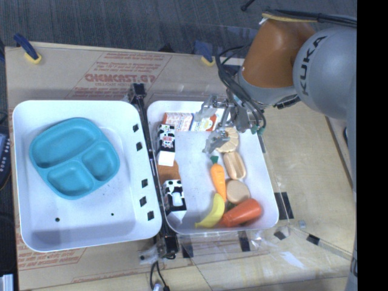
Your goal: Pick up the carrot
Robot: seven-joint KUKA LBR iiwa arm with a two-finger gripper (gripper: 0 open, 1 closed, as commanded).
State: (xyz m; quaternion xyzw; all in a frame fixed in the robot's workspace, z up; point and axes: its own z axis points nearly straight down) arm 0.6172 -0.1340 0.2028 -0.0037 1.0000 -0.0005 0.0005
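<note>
1. Over on the left, the left bin [24, 180] is sitting on the counter [303, 174], and a blue divided plate [74, 156] is lying inside it, towards the upper left of the bin floor
2. Down the middle, where the two bins are meeting, a row of small items is lining the left wall of the right bin [267, 180]: a black-and-white carton [167, 137], a white block [166, 159], a brown block [169, 171] and a second black-and-white carton [176, 196]
3. Along the top wall of that bin, a red and white box [179, 121] is lying flat
4. The carrot [218, 179] is lying in the middle of the right bin, its green tip pointing up toward the gripper and its narrow end pointing down, just beside a hot dog bun [234, 165] on its right
5. Below the carrot, a banana [212, 213] is curving along the bottom of the bin, touching a round tan piece [237, 191] and a red-orange piece [244, 211] lying next to it
6. The gripper [219, 137] is hanging over the upper part of the right bin, just above the carrot's green tip; I cannot tell from here whether it is open or closed, and nothing is showing held in it
7. On the right, the grey arm [333, 65] with its orange band [273, 50] is reaching in over the bin's top right corner
</note>
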